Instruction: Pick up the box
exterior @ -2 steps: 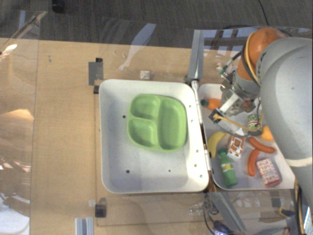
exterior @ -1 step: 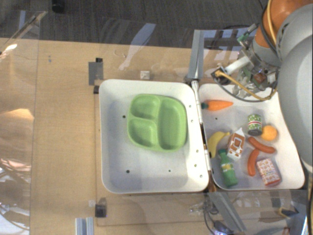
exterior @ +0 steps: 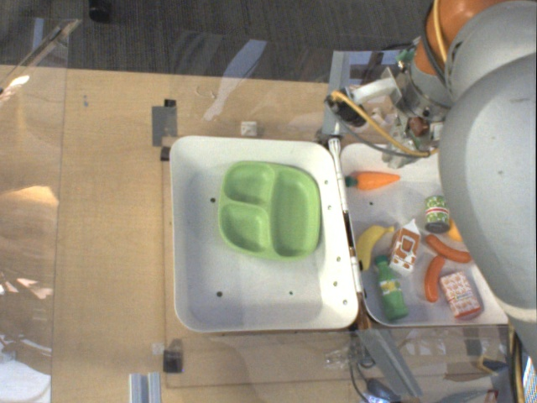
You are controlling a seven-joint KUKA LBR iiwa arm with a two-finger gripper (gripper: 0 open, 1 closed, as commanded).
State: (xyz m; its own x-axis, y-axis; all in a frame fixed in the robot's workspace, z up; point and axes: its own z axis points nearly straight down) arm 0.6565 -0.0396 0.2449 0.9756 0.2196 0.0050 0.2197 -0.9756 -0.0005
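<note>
Camera view. The bench (exterior: 92, 225) carries two white bins side by side. The left bin (exterior: 197, 292) holds one green divided plate (exterior: 271, 211) with three compartments, lying flat near the bin's centre.

The right bin (exterior: 379, 198) holds the loose items. Count: one carrot (exterior: 374, 180) at the far end; one banana (exterior: 370, 243) against the left wall; one green bottle (exterior: 390, 290) lying just beside the banana toward the near end; one small white carton with orange print (exterior: 405, 249), tilted, between the banana and the sausages; two sausages (exterior: 435, 278), one touching the carton's right side and one below it; one small can (exterior: 436, 214) with a green band; one box (exterior: 461, 295) with red and white print, lying flat near the bin's near right corner, just right of the lower sausage.

The grey arm (exterior: 491, 166) with its orange band overhangs the right part of this bin and covers its right edge. The gripper (exterior: 403, 116) sits above the far end of the right bin, beyond the carrot, well apart from the box. Cables and fittings crowd it; whether the jaws are released or clenched cannot be told.
</note>
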